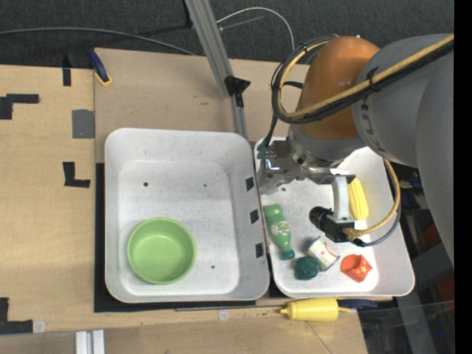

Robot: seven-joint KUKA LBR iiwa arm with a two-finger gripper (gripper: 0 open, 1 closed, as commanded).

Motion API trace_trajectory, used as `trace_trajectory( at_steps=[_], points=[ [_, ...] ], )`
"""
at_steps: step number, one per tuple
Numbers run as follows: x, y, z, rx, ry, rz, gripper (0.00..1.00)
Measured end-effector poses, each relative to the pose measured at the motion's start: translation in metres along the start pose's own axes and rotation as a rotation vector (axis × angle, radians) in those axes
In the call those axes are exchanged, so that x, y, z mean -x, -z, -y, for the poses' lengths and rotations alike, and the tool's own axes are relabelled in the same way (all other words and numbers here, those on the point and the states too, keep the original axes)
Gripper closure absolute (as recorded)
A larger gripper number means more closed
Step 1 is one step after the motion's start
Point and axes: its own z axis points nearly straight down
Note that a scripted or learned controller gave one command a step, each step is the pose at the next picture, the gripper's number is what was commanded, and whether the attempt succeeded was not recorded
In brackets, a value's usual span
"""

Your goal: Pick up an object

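Observation:
My gripper (274, 162) hangs low over the far left corner of the right bin (398, 275), below the orange-banded wrist (335, 80). Nothing shows in its grasp. A green bottle (277, 231) lies just in front of it, near the bin's left wall. Further forward sit a dark green broccoli piece (306, 269), a small white carton (322, 252) and a red block (356, 266). A yellow corn cob (358, 198) lies to the right, partly under the arm's cables.
The left bin (177, 146) holds a green bowl (161, 251) at its near left. A yellow bottle (313, 310) lies on the bench in front of the right bin. A slanted metal pole (214, 43) stands behind the bins. The arm covers the right bin's far side.

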Motion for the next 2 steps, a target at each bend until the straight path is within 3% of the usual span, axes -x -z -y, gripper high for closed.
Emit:
trace_trajectory(
  at_steps=[1,2],
  points=[
    [-0.0544,-0.0127,0.0166,-0.001,0.000,0.000,1.00],
    [-0.0512,-0.0120,0.0157,0.001,-0.004,0.001,0.00]
  ],
)
